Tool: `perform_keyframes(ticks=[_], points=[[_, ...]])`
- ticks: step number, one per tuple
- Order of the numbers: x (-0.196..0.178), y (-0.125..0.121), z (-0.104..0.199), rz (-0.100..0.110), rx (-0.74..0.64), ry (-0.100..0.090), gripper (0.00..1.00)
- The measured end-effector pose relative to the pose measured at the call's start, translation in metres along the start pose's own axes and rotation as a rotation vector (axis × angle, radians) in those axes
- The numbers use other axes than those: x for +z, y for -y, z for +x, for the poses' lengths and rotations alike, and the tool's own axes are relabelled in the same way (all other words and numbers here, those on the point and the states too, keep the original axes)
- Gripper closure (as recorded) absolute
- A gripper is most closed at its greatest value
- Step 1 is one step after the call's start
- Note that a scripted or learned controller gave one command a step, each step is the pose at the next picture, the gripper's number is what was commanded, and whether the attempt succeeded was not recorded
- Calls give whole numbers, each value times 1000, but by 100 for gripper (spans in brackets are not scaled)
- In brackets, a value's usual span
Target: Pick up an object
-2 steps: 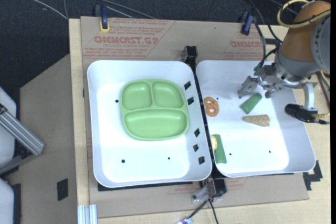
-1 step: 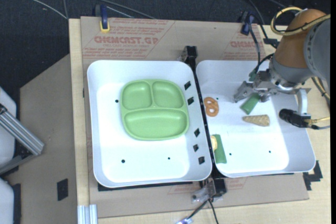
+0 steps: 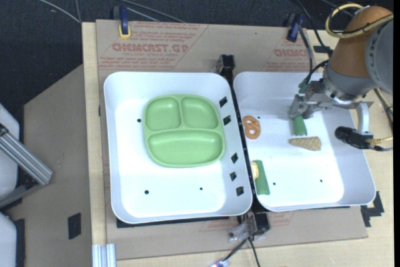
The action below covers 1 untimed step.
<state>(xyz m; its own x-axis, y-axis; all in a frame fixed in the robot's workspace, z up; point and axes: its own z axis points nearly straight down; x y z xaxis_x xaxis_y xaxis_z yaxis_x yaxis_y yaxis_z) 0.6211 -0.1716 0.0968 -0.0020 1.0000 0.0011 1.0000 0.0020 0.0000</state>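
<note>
In the right bin (image 3: 350, 194), my gripper (image 3: 302, 108) hangs low over the bin's upper middle. Just below its tip lies a small dark green block (image 3: 300, 127), touching or nearly touching the tip; I cannot tell whether it is gripped. A tan wedge-shaped piece (image 3: 306, 143) rests just under the block. An orange pretzel (image 3: 251, 127) lies to the left, near the wall between the bins. A green stick with a yellow end (image 3: 259, 177) lies at the bin's lower left.
The left bin (image 3: 125, 197) holds a light green divided plate (image 3: 184, 130) in its upper middle. The arm's grey and orange body (image 3: 356, 53) rises over the right bin's upper right corner. Cables cross the dark floor behind the bench.
</note>
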Motion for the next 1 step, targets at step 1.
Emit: perform_keyframes(ticks=[1], points=[[-61, -10, -2, -8, 0, 3, 100]])
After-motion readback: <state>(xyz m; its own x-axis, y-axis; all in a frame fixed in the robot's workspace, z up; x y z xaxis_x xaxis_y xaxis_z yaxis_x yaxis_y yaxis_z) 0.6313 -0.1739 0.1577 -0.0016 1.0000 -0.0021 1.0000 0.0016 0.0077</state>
